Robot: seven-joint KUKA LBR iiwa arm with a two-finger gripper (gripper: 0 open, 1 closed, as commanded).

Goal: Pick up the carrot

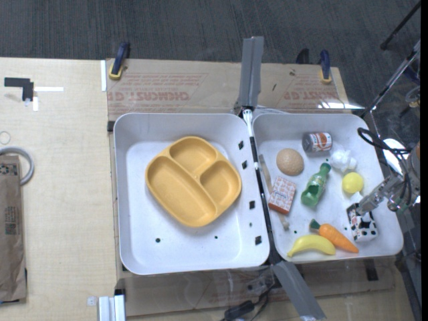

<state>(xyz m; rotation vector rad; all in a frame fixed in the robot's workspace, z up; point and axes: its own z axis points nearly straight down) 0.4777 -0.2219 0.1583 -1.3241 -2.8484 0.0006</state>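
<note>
Gripper (354,214) hangs near the right bin's (394,246) right edge, grip state unclear, carrot (338,238) unlifted beside the banana (311,246).

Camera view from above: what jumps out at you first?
The big yellow divided plate fills the middle of the left bin. The right bin holds bright play food: an orange carrot touching a yellow banana near the front, and a green bottle in the middle.
</note>
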